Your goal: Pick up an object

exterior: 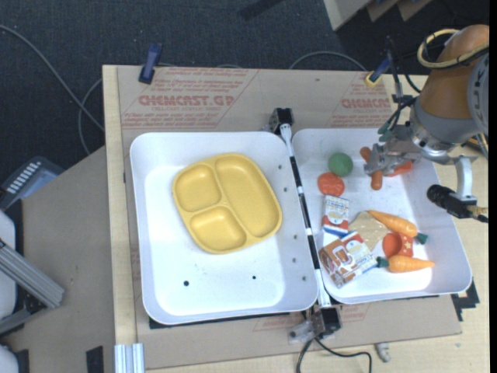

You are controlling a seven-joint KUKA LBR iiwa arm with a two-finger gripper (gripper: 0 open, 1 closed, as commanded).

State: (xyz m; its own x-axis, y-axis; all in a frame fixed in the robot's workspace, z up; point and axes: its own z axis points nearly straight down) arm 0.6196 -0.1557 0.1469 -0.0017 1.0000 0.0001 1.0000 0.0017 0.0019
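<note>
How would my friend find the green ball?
Look in the right bin, the one full of toy food. Near its far left corner sits the green ball, just above a red tomato. It is the only all-green round thing there.

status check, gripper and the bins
Gripper low over right bin, far end. Red piece right under it, grip not confirmed. Green ball and tomato close by.

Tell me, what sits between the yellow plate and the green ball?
In the camera view, the two bins' adjoining rims with black clips lie between the yellow plate and the green ball; otherwise bare white bin floor.
</note>
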